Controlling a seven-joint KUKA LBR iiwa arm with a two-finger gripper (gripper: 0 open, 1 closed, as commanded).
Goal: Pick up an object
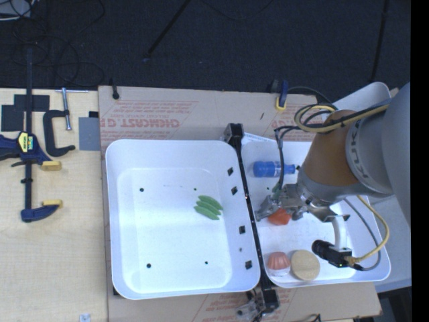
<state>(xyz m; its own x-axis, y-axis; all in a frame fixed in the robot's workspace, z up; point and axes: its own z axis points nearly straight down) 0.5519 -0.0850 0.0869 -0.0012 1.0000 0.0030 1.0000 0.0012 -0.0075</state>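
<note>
My gripper (pixel 276 208) is down in the right bin (pixel 375 274), near its left wall. A small red-orange object (pixel 280 217) sits right at the fingertips, and I cannot tell whether it is between them. A blue and clear bottle (pixel 271 170) lies at the back of the same bin. A pink and white round object (pixel 279 263) and a tan round disc (pixel 305 265) rest at the bin's front. A green pod-shaped object (pixel 208 207) lies in the middle of the left bin (pixel 134 180).
A black divider (pixel 244 206) runs between the two bins. Cables and a black connector (pixel 333 253) hang from the arm over the right bin. Blue clamps (pixel 30 173) lie on the wooden bench at the left.
</note>
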